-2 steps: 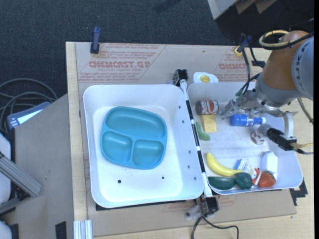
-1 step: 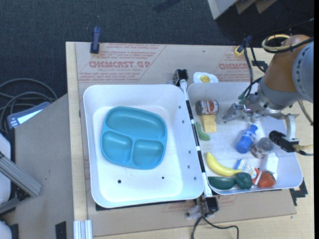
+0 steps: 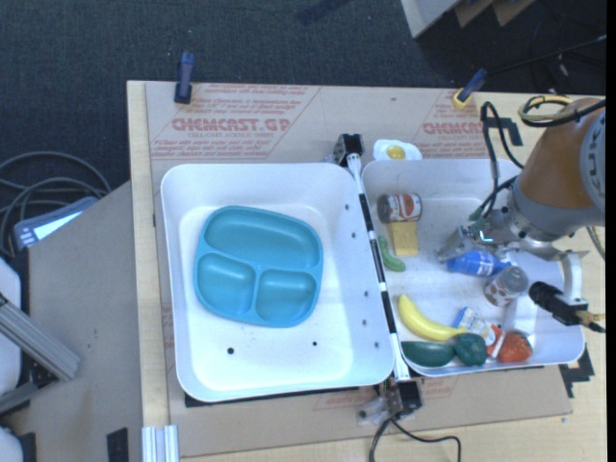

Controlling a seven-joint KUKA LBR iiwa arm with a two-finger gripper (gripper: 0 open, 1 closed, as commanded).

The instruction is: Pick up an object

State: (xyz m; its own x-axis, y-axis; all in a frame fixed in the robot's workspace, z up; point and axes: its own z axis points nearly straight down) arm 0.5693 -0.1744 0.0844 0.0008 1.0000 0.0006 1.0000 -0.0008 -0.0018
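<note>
My gripper (image 3: 469, 245) hangs low over the middle of the right bin (image 3: 438, 183), just above a blue object (image 3: 476, 264) lying there. Whether it touches the blue object is unclear. A small silvery round item (image 3: 507, 282) lies just right of the blue object. A banana (image 3: 425, 321) lies toward the bin's front, with a dark green piece (image 3: 428, 353) and a teal-green ball (image 3: 471, 349) beside it. A red fruit (image 3: 515, 346) sits in the front right corner.
A red-labelled can (image 3: 400, 207), a yellow block (image 3: 404, 240) and a small green piece (image 3: 391, 256) lie along the right bin's left side. A white and yellow item (image 3: 395, 150) rests beyond its far rim. The left bin (image 3: 192, 200) holds a blue divided plate (image 3: 258, 265).
</note>
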